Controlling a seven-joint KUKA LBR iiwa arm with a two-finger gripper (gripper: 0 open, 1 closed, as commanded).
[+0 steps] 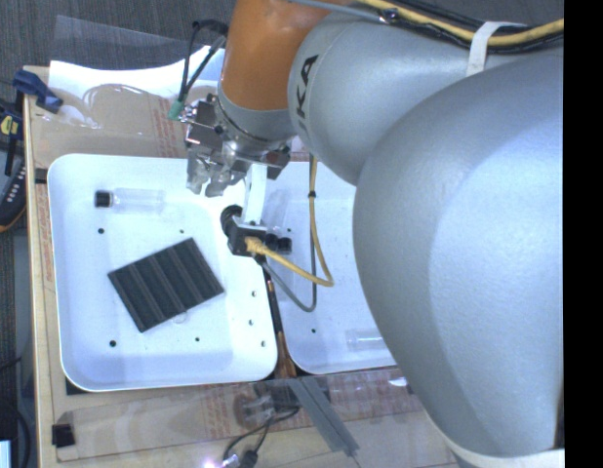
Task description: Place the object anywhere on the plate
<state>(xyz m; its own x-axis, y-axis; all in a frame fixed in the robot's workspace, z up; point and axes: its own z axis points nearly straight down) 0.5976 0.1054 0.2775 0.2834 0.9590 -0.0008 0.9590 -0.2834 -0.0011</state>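
Observation:
A dark ridged rectangular plate lies flat in the middle of the left bin. A clear vial with a black cap lies on its side near that bin's back left, apart from the plate. My gripper hangs over the back right part of the left bin, to the right of the vial and behind the plate. It looks open, with nothing between its fingers.
The right bin is mostly hidden under the big grey arm; a faint clear item lies near its front. A yellow cable and a black fitting hang over the rim between the bins. Clear plastic wrap lies behind the left bin.

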